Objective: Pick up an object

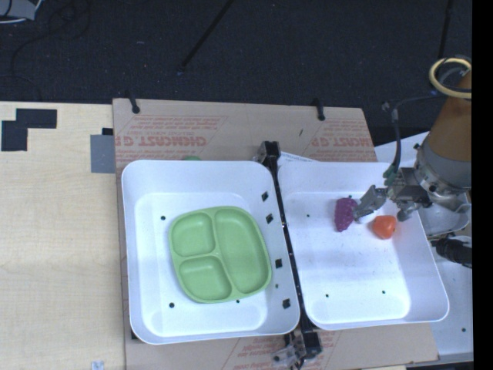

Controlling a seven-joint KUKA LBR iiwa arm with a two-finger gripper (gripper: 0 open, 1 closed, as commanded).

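— Where is the arm? — Reaching over the right bin (362,299), gripper (387,203) low, jaws spread wide, gripping nothing.

— And the objects? — A purple piece (344,213) and orange ball (384,227) beside it; green tray (219,253) in the left bin (146,284).

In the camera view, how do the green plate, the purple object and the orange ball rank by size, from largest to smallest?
1. green plate, by far the largest
2. purple object
3. orange ball, only slightly smaller

smooth glossy white plastic bins (154,206), a matt green plastic divided plate (219,253), printed brown cardboard (231,133) at 12 o'clock.
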